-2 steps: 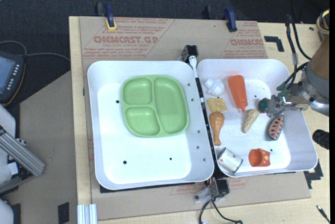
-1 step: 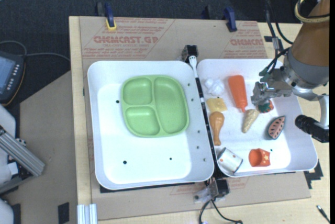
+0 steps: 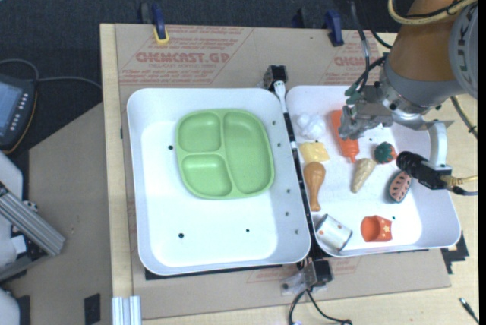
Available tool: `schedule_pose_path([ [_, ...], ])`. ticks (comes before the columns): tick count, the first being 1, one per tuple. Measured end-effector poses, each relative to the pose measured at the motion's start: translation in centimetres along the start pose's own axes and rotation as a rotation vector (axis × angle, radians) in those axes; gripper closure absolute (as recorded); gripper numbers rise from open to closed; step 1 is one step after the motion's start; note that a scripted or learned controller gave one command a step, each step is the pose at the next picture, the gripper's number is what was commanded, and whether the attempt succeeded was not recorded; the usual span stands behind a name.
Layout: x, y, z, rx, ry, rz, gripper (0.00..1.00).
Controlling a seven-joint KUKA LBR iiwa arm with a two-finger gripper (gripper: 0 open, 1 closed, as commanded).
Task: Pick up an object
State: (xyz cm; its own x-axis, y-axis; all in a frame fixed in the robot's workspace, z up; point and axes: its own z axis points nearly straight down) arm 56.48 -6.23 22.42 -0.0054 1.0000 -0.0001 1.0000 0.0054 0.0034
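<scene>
My gripper (image 3: 351, 127) hangs low over the back of the right bin (image 3: 437, 228), right above an orange carrot-like piece (image 3: 348, 148) whose far end (image 3: 336, 119) shows beside the gripper. The gripper body hides the middle of that piece, so I cannot say whether it is touched. Close by lie a green ball (image 3: 384, 153), a beige oblong piece (image 3: 362, 174), a yellow block (image 3: 314, 153) and a white crumpled lump (image 3: 307, 123).
Further forward in the right bin lie a brown drumstick (image 3: 314, 181), a red-and-dark slice (image 3: 399, 187), an orange cup (image 3: 376, 228) and a tipped silver-white cup (image 3: 332, 233). The left bin (image 3: 152, 225) holds a green divided plate (image 3: 225, 153).
</scene>
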Motion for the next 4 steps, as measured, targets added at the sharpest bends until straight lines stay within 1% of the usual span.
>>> schedule_pose_path([
  [1, 4.3, 3.0, -1.0, -0.002, 0.001, 0.0, 1.0],
  [2, 9.3, 5.2, 0.3, 0.0, 0.001, 0.0, 1.0],
  [3, 13.4, 8.7, -0.8, -0.002, 0.002, 0.0, 1.0],
  [4, 16.3, 9.2, 0.0, 0.0, 0.0, 0.003, 1.0],
])
